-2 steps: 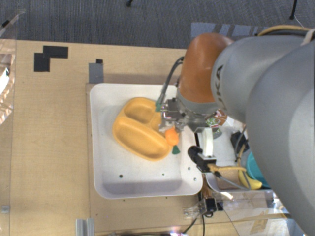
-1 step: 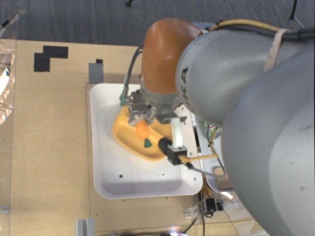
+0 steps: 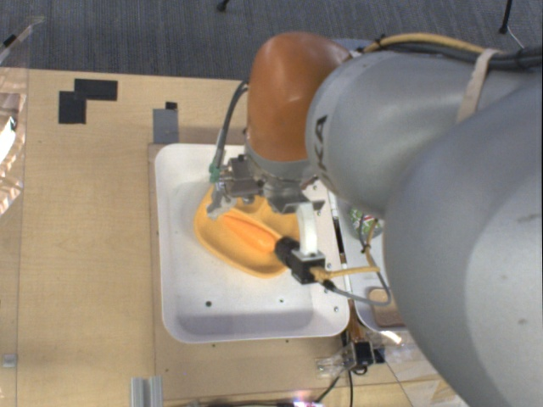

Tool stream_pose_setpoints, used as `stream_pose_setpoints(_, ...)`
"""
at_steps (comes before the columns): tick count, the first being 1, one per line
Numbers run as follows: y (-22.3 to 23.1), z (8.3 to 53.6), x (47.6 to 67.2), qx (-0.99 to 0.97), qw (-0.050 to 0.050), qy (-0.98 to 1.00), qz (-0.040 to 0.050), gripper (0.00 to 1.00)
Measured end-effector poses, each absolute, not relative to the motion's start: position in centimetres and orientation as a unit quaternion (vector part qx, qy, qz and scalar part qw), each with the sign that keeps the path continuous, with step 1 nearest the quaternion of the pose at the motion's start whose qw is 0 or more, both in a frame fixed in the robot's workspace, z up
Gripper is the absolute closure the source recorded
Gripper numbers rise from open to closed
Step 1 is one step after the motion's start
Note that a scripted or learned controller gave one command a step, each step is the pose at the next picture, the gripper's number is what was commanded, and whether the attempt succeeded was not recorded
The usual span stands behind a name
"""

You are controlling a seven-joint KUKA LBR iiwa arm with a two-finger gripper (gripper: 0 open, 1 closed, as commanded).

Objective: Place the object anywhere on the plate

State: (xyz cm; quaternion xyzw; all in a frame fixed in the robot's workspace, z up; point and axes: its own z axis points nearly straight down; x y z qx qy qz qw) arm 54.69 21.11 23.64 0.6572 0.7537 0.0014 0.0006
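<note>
I am reaching over the left white bin (image 3: 182, 253) from the right, and my grey arm (image 3: 424, 185) with its orange band (image 3: 293, 91) is covering much of the bench (image 3: 85, 253). Dark lettering on the arm casing is showing edge-on, and I cannot read it. The orange object (image 3: 250, 233) is lying on the yellow plate (image 3: 216, 236), its long axis running from upper left to lower right. My gripper (image 3: 233, 189) is hanging just above the plate's upper edge.
</note>
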Motion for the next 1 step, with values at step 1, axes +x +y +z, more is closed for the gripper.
stream_pose_setpoints(1, 12.76, 33.09, 56.6, 0.496, 0.006, 0.868, 0.0039, 0.0)
